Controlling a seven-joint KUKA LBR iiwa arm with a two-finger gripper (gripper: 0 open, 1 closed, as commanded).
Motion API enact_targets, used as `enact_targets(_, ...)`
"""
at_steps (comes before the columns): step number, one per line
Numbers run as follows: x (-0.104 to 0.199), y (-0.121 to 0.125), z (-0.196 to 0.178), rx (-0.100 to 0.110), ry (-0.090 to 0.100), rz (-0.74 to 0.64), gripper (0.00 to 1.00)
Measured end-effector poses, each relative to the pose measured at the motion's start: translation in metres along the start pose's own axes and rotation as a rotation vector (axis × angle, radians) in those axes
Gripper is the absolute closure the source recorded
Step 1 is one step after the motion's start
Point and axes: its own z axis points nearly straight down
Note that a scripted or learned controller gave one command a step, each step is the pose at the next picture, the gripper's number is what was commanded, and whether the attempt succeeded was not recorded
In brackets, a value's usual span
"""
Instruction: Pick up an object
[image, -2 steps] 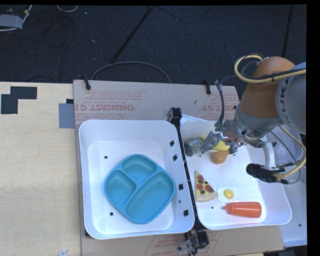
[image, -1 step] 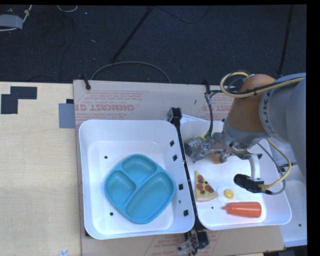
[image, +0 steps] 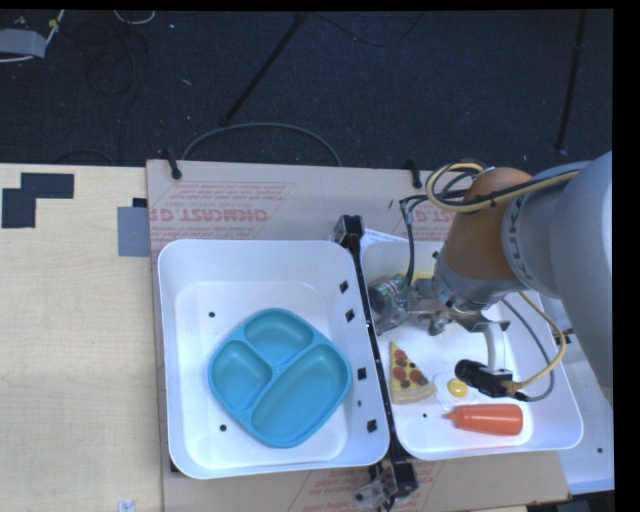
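Orange oblong thing: nearest the camera. It lies flat on the floor of the right bin, to the near right of the pizza slice and apart from it.
Small yellow piece: just right of the pizza slice, between the slice and the orange oblong thing.
Pizza slice: the landmark. It lies flat in the right bin, close to the wall beside the left bin, with its crust toward the camera and its tip pointing away.
Blue plate: left of the pizza slice, across the bin walls. It lies flat in the left bin and has three compartments.
Gripper: just beyond the tip of the pizza slice, low over the right bin. Whether it is open or closed cannot be told.
Arm: beyond and right of the pizza slice, grey with an orange band, entering from the right.
Cardboard sheet: farthest, beyond and left of the pizza slice. It lies under both bins and carries red print.
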Motion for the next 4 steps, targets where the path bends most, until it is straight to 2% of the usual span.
enact_targets(1, -0.002, 0.0, -0.012, 0.0, 0.0, 0.005, 1.0)
enact_targets(2, -0.009, -0.008, -0.061, -0.007, -0.001, 0.004, 1.0)
enact_targets(3, -0.01, 0.003, -0.111, -0.009, -0.001, -0.002, 1.0)
enact_targets(4, -0.012, 0.003, -0.138, -0.006, -0.001, -0.002, 1.0)
